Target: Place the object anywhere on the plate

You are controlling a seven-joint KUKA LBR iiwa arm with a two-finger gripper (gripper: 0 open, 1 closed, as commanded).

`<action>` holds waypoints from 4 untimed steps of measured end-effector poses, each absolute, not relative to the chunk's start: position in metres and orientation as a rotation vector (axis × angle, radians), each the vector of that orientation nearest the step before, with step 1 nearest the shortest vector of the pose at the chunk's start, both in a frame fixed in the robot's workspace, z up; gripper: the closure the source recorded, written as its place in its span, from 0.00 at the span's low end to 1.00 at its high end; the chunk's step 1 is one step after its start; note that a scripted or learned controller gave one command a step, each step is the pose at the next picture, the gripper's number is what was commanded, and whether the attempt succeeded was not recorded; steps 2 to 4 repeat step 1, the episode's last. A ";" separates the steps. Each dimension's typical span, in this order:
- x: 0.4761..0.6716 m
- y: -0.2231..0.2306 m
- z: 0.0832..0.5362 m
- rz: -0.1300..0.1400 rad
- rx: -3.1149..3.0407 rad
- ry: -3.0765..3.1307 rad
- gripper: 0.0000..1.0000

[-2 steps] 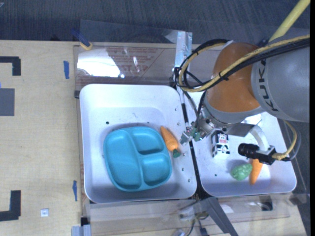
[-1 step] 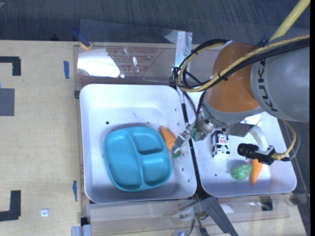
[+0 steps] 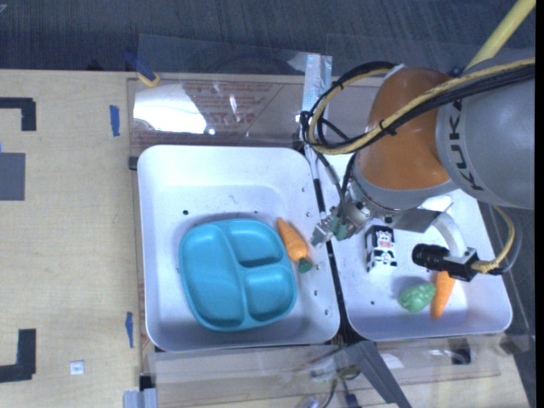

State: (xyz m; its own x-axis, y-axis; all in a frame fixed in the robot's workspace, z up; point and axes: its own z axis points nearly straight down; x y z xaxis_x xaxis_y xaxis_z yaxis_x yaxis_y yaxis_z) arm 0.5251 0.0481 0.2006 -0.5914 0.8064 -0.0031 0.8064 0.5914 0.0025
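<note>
Beside the blue plate (image 3: 238, 272), the gripper (image 3: 333, 228), whose grip I cannot tell, should carry the carrot (image 3: 293, 240) left over the rim.

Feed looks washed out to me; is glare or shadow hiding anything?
Camera view: glare streaks the clear sheet behind the left bin; the arm shadows the gripper, blurring its tip; the blue plate and carrot read clearly.

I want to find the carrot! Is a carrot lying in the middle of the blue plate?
No, the carrot lies beside the blue plate, against its right rim, on the white bin floor.
</note>
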 end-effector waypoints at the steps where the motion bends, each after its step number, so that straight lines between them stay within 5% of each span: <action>1: 0.525 0.048 0.200 0.001 1.419 2.799 0.00; 4: 0.525 0.048 0.200 0.001 1.419 2.799 0.00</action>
